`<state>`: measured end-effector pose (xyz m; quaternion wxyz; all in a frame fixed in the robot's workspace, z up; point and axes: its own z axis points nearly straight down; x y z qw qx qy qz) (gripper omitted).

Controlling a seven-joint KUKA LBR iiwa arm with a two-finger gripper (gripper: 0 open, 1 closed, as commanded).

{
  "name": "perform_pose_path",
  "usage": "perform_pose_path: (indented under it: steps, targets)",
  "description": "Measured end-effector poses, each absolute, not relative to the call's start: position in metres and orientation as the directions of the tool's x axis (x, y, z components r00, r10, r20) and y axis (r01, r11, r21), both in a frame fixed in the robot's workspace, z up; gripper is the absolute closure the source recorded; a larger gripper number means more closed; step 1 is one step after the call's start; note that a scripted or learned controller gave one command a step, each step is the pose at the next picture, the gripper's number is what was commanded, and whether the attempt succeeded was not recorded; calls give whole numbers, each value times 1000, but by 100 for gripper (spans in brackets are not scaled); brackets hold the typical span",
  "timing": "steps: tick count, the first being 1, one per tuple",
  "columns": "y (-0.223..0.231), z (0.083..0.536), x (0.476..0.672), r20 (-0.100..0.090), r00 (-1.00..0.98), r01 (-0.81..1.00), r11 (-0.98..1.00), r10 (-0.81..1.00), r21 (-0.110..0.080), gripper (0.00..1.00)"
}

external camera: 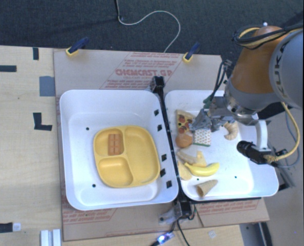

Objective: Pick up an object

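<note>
Down in the right-hand shallow white bin (244, 186), small toy foods were scattered: a yellow plastic banana (203, 169), a tan cone (206, 187), a round orange-brown piece (184, 140), a pizza-patterned slice (183, 121) and a green-and-white checked square (202, 136). Directly above the checked square the grey two-finger gripper (204, 123) was positioned, and its grip could not be made out. Beside it, in the left-hand white bin (70, 106), a yellow compartment tray (142, 158) was seen with a brown waffle-like bar (115, 143) in its upper-left section.

Yellow banana (203, 168) lying flat, right bin (254, 184), near front wall
</note>
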<state>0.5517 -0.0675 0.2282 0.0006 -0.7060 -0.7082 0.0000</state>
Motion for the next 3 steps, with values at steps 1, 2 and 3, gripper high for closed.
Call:
perform_pose_path:
  steps: [1,2,3]
  targets:
    - [-75,213,558,-1,0,1000,0,1000,-4,100]
    - [-84,217,554,0,0,1000,0,1000,-2,100]
    - [-77,214,554,0,-1,1000,1,1000,-3,100]
